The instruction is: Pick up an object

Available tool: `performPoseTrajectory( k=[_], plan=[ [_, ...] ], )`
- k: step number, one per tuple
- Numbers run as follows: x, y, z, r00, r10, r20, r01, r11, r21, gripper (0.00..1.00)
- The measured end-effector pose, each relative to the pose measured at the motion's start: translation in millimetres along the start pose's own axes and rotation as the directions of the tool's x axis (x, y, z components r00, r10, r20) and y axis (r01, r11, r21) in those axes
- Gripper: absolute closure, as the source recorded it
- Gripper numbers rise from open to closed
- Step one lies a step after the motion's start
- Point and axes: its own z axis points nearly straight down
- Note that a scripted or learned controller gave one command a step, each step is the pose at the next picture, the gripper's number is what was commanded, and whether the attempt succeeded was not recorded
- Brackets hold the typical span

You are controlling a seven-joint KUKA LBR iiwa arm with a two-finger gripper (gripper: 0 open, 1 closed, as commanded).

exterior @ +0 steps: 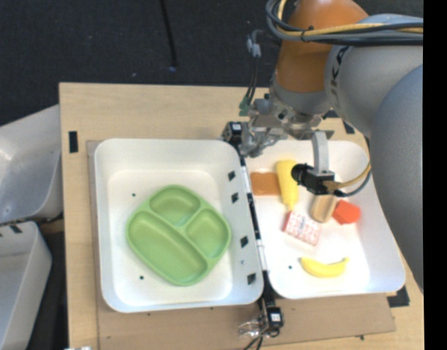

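Wooden desk [77,115]: pale top carrying two shallow white bins side by side, touching along their inner rims.
Arm [369,64]: grey with an orange band, coming in from the right and hanging over the upper part of the right bin.
Left bin [106,195]: holds a green divided plate [178,233], lying flat and turned on a slant, near the bin's middle.
Right bin [376,261]: holds all the small things, grouped in its upper and middle part.
Gripper [270,133]: low over the top left corner of the right bin, near the rim the bins share; whether it is wide or narrow I cannot tell, and nothing shows held in it.
Yellow block [286,182]: long axis roughly up and down the view, just below the gripper.
Brown block [263,184]: flat, touching the yellow block's left side.
Banana [324,267]: long axis across the view, ends curling upward, well apart from the others near the front.
Tan cylinder [321,207]: beside the orange piece [346,212], under the arm's cable.
Patterned packet [302,227]: tilted, between yellow block and banana.
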Motion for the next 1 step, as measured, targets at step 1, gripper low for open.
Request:
performPoseTrajectory(
  k=[1],
  plan=[
    [43.2, 31.0, 17.3, 1.0, 0.001, 0.0, -0.001, 1.0, 0.001, 1.0]
  ],
)
